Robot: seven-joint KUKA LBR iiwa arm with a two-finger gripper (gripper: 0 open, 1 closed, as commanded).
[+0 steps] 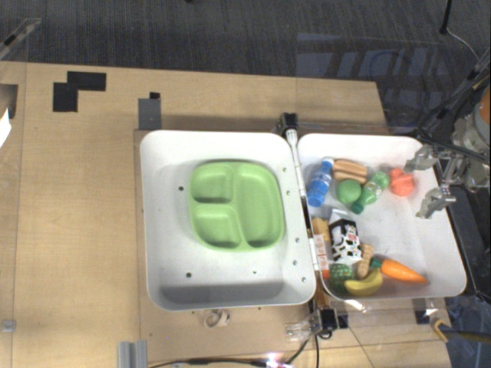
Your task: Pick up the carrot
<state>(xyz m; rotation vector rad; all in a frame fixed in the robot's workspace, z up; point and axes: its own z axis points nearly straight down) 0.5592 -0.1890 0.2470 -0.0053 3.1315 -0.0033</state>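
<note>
Carrot (402, 271) lies in the right bin (441, 228), near its front right corner, just beside a banana (364, 284) on its left. You see the gripper (433, 181) at the right edge of this bin, near the back, with its fingers spread and nothing between them. By my judgement the approach step is in hand. Next you must bring the gripper toward the front corner, above the carrot, then lower it without catching the banana.

I counted two white bins (153, 205), one green tray (234, 205), one carrot (403, 271), one banana (364, 284), one blue bottle (318, 184).
</note>
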